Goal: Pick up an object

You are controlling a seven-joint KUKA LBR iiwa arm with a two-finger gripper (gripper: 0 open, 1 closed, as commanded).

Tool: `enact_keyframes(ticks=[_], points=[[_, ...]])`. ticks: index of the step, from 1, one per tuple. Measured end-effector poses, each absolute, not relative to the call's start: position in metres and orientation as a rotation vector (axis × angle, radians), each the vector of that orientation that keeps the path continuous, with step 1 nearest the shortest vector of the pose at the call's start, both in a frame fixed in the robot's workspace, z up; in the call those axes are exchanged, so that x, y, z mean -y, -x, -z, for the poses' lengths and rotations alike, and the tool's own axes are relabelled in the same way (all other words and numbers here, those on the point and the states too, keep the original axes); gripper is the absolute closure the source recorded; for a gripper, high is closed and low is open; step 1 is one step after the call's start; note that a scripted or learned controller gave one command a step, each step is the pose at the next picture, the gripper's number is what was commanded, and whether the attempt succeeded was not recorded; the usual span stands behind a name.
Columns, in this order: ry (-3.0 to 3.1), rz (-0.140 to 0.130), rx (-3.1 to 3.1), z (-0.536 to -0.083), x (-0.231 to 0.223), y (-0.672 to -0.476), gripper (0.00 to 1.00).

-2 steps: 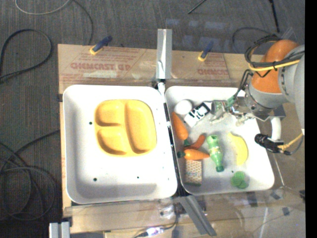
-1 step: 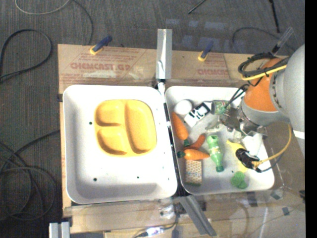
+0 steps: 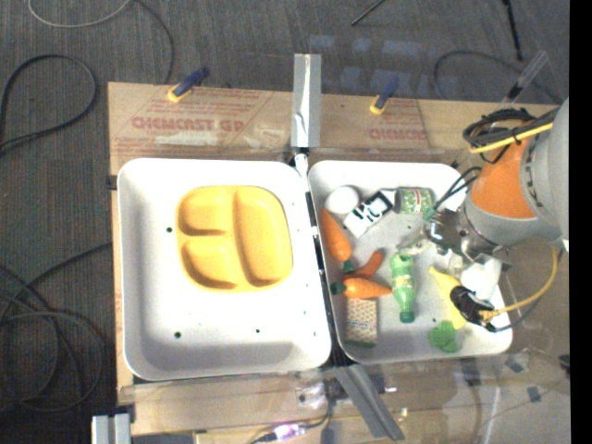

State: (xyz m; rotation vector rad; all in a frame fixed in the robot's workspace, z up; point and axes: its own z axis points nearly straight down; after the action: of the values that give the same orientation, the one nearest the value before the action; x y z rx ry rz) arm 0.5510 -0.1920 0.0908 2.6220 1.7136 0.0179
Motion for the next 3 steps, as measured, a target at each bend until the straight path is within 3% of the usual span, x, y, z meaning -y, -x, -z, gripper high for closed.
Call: enact_keyframes(ticks=[1,2,3], points=[[-2.372,-0.008,-2.034,-0.091,0.161,-0.529,0.0],[-2.374,-0.012,-2.036,-0.1,0.16,-0.529,1.0],[-2.226,0.005,-2.218,-0.113,0.19,-0.527,1.0]])
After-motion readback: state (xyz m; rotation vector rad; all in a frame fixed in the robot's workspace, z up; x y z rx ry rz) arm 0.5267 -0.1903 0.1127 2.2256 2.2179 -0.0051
